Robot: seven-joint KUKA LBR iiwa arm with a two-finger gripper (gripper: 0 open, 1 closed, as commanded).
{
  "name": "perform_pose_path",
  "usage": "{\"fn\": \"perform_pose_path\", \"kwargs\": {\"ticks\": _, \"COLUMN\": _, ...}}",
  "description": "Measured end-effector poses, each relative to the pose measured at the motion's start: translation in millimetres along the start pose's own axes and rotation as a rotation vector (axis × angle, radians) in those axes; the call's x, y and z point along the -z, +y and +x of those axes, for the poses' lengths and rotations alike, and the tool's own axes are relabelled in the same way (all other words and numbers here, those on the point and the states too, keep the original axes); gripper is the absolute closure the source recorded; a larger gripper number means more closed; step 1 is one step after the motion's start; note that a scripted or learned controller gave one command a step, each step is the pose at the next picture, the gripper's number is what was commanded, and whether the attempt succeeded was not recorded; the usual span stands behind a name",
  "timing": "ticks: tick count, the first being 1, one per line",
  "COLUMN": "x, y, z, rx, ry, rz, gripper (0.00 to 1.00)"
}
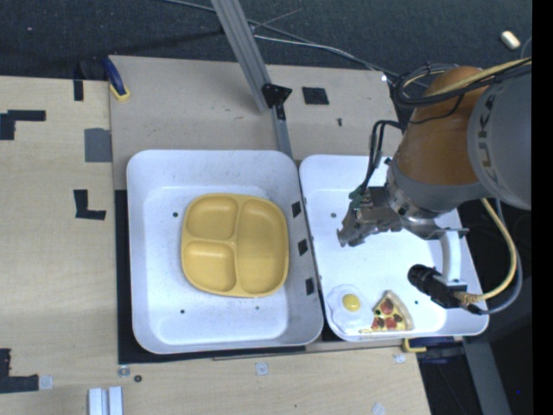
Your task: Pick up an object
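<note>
Hand hangs over bare floor of right bin, grip state unreadable; fried egg and pizza slice lie near front edge, so descending here risks grabbing nothing.

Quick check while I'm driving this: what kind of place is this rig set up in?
Most likely a robotics lab test bench, not a kitchen. Two white bins sit on a taped wooden bench, loose cables trail behind, and the food is toys: a fried egg and a pizza slice.
</note>
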State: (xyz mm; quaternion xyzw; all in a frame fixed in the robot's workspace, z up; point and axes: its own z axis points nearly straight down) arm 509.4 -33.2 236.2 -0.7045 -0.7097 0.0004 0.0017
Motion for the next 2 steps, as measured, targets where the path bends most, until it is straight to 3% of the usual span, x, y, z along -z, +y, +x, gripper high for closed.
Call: {"fn": "perform_pose_path", "kwargs": {"ticks": 2, "x": 7.9, "y": 1.0, "z": 103.7, "rx": 0.000, "ry": -0.001, "rz": 0.000, "gripper": 1.00}}
